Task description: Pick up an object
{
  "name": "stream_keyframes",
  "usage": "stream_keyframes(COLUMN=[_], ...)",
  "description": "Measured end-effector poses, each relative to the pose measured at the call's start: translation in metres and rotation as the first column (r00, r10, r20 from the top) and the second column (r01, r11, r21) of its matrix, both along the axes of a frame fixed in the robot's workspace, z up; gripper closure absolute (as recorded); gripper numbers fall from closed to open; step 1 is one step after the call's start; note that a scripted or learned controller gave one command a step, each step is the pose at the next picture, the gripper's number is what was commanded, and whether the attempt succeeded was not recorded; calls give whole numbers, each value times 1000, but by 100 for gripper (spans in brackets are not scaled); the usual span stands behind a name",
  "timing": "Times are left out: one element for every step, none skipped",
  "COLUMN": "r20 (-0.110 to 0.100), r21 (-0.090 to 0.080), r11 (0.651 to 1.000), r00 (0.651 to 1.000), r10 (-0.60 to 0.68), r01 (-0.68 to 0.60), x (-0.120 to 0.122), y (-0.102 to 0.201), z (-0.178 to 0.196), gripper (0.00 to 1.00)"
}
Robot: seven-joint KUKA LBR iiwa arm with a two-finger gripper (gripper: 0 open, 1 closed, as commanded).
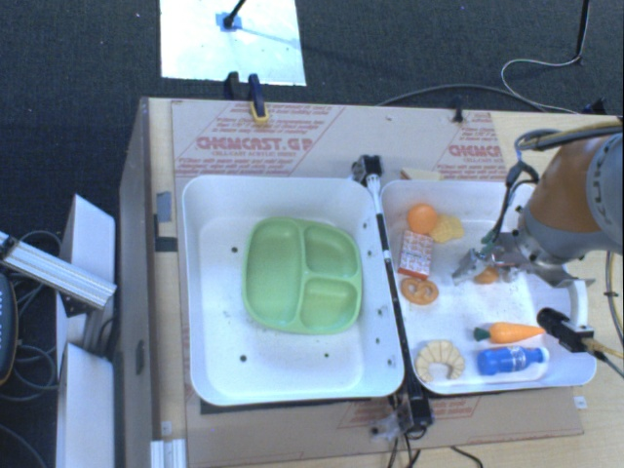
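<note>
Gripper [475, 264] low in right bin [575, 373], beside small orange thing [487, 277], grip unclear, carrot [511, 333] nearer, green plate [300, 276] left.

dark carpet floor [78, 66], pale bright sheet [229, 27] on it, cable [546, 61], wooden bench [292, 130]

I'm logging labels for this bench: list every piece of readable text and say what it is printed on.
"CHEMCAST GP": red print, repeated, on the board under the bins; clearest at upper left, cut off at upper right.
Red and white packet in the right bin: print too small to read.
Blue bottle: label blurred, unreadable.
</note>
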State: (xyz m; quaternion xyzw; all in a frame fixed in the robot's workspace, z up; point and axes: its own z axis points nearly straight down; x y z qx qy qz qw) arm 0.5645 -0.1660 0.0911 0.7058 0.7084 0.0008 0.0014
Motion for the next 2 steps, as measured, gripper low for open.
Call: stream_keyframes(r20=[0, 2], r21=[0, 0], r11=[1000, 1000], r00=[1000, 1000], r10=[-1, 2], r01=[1, -2], x=[10, 11], y=[-10, -10], z=[-6, 4], gripper=[0, 100])
